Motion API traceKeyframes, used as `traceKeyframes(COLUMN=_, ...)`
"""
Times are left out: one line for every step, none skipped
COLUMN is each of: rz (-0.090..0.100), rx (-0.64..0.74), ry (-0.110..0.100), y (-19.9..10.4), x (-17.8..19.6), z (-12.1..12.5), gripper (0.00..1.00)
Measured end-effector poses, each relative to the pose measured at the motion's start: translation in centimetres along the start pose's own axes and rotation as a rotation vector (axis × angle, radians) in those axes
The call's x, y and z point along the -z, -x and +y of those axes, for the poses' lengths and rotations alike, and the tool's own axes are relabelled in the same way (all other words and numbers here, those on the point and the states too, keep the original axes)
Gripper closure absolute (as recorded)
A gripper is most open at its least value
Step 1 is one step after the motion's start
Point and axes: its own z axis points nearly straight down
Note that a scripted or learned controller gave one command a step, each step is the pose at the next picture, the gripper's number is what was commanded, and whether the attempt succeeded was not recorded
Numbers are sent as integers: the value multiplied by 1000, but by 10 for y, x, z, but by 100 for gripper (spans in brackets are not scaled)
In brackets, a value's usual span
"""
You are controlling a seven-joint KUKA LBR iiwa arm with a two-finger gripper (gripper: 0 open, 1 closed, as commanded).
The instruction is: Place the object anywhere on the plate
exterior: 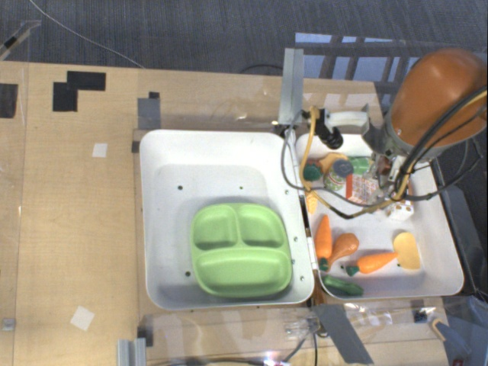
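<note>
1. The plate [241,252], green with three compartments, lies in the left bin [164,204], toward its near right corner. Nothing rests on it.

2. The arm [438,101] hangs over the far part of the right bin [438,277]. Its gripper [374,183] sits low among cables and small items there; I cannot tell how it is set or whether it holds anything.

3. The task names no particular object. The candidates all lie in the right bin: a carrot [324,237] along the left wall, a second carrot [374,263] near the front, a brown drumstick-like piece [344,245] between them, a yellow piece [407,250] to the right, a green piece [343,286] at the near edge, and a small jar [337,175] close to the gripper.

4. Judged from this, the step in hand is the pick; the placing has not begun.

5. The next move calls for a sure grasp, a lift clear of the bin walls, a carry left across the divide between the bins, and a descent over the plate.

6. Room: the plate is wide and unobstructed, so any compartment serves. The left bin has open floor on its far and left sides.

7. Edges to mind: the two bin walls meeting at the middle, the loose cable [305,166] looping near that divide, and the crowded items around the gripper.
</note>
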Motion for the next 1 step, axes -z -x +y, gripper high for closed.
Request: traceKeyframes(rz=2, rx=4, ry=-4, y=-1, x=10, z=-3, gripper=100)
